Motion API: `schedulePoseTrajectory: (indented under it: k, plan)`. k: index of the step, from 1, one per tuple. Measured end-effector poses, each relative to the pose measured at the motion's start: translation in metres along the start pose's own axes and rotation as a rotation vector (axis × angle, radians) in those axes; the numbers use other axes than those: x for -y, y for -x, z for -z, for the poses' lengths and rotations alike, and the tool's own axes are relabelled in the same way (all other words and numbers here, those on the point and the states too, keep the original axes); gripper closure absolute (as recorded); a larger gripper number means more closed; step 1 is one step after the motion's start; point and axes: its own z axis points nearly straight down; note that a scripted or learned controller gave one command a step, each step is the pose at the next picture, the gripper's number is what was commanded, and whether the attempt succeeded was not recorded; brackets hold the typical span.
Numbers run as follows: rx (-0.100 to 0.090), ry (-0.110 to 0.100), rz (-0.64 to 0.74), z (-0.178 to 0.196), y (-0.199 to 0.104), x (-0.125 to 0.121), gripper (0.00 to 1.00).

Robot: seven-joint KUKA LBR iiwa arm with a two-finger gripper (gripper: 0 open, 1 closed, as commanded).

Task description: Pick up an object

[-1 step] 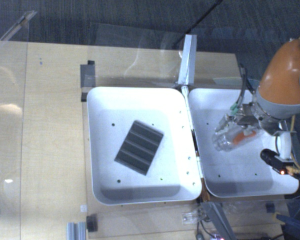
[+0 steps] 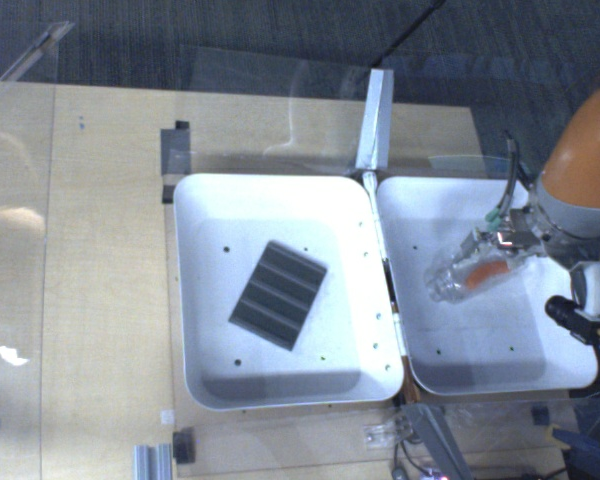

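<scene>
The claw [image 2: 495,240] is reaching down into the right bin [image 2: 420,353], and I cannot tell how it is set, because its tip is blurring into the thing under it. It is coming in from the right, low over the bin floor, so it is looking ready to grab.

Right at its tip, a clear bottle [image 2: 460,273] with something orange inside is lying on its side. The bottle is touching the claw or sitting just beside it; which one is hard to say. I think this is the thing the claw is going for. I cannot say the claw is holding it. It is lying flat, so it may roll away when pushed.

Behind the claw, the arm [image 2: 588,173] is leaning in with its orange band, far right.

In the left bin [image 2: 205,368], a dark ridged block [image 2: 278,295] is lying flat in the middle, turned at a slant. It is well apart from the claw, so it is likely being left alone for now.

A grey bar [image 2: 375,118] is standing on the far side, between the two bins.
</scene>
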Motion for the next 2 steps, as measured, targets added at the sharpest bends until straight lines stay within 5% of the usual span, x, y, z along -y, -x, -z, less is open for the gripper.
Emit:
schedulePoseTrajectory:
  k: [1,2]
  plan:
    - [0.014,0.045,-0.021,-0.0607,0.0138,-0.0317,0.00]
    - [0.023,0.049,0.120,-0.0672,0.0175,-0.0325,0.00]
